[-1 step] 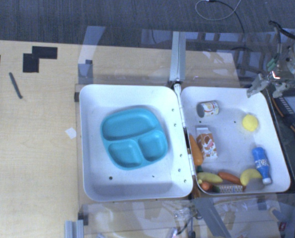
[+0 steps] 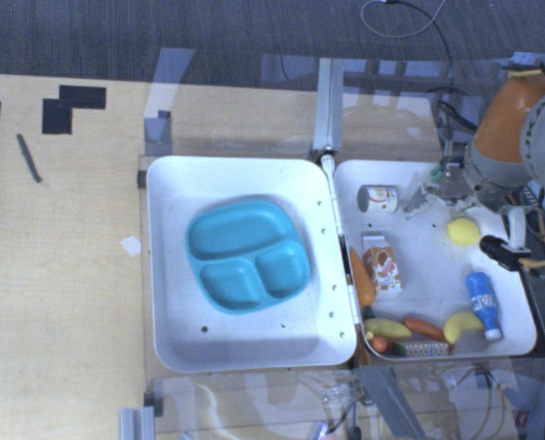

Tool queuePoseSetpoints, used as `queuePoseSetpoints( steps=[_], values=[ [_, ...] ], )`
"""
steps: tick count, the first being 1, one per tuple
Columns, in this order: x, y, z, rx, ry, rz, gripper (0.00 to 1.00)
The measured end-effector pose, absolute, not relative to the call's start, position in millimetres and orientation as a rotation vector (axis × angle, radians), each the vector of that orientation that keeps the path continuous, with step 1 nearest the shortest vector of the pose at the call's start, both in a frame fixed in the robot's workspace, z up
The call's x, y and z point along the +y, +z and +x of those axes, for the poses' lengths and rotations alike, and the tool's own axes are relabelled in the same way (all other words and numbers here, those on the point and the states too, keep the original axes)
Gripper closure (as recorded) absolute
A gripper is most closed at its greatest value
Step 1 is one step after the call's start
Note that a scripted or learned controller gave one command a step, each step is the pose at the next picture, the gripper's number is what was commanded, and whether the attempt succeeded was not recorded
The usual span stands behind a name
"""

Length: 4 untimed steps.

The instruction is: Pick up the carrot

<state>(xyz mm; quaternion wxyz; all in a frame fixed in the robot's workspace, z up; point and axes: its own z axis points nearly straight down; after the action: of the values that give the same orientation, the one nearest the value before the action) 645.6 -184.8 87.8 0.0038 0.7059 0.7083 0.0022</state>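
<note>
Looking down on the bench [image 2: 71,273]: two shallow white bins side by side. Left bin [image 2: 176,337] holds a blue three-compartment tray [image 2: 248,254], roughly centred. Right bin [image 2: 520,337] holds the loose items. Arm [image 2: 520,126], grey with orange band, enters from the right and sits over the right bin's far right corner. Gripper [image 2: 438,186] hangs over the far part of that bin, just right of a small can [image 2: 378,198] lying on its side; finger state cannot be told from this view, nothing visibly between them. Blue bottle [image 2: 482,305] lies near the right wall. Snack packet [image 2: 382,269] lies near the left wall. Carrot [image 2: 361,278] lies lengthwise against the right bin's left wall, just beside the packet, well apart from the gripper. Along the near wall: a banana [image 2: 386,328], a red-orange piece [image 2: 424,327], another yellow piece [image 2: 461,324]. Lemon [image 2: 464,232] sits near the gripper.
</note>
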Motion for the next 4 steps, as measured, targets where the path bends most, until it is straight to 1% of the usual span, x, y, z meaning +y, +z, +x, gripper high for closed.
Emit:
queuePoseSetpoints(
  steps=[1, 2, 3, 4],
  values=[
    [-195.1, 313.9, 657.3, 2.140, 0.007, 2.289, 0.00],
    [-108.4, 162.2, 638.1, 2.008, 0.004, 2.413, 0.00],
    [-99.0, 89.2, 537.2, 1.655, 0.016, 2.663, 0.00],
    [-98.7, 102.3, 541.5, 1.649, 0.032, 2.657, 1.00]
  ],
)
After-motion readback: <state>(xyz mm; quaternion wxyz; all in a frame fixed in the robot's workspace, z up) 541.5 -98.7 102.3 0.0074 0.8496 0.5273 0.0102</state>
